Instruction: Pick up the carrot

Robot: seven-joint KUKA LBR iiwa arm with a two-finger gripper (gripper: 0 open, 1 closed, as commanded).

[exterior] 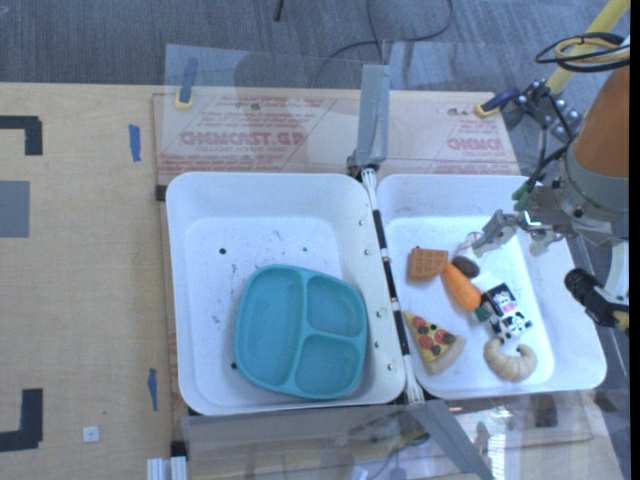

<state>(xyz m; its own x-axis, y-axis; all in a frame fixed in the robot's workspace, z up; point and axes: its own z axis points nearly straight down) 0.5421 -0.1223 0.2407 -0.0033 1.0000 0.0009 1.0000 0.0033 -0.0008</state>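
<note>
Gripper point(487, 236): positioned over the right bin point(570, 373), toward its far side, with the grey arm and orange band point(605, 128) entering from the right edge. Two pale fingers point(493, 230) point leftward and down; they appear slightly parted with nothing between them. Their tips sit just beyond a small dark object point(466, 266), whose identity cannot be determined.

Carrot point(461, 288): lying in the right bin near its centre, orange, angled with one end toward the far left and the other toward the near right. It is near the fingertips, apart from them. Its far end touches the dark object.

Adjacent items in the right bin: a waffle piece point(427, 264) just left of the carrot; a black-and-white patterned toy point(505, 311) just right of it, with a green part at the carrot's near end; a pizza slice point(433, 340) toward the near left corner; a croissant point(510, 359) toward the near edge.

Left bin point(200, 218): a teal divided plate point(300, 330) with three compartments rests in its near right portion, against the near wall.
</note>
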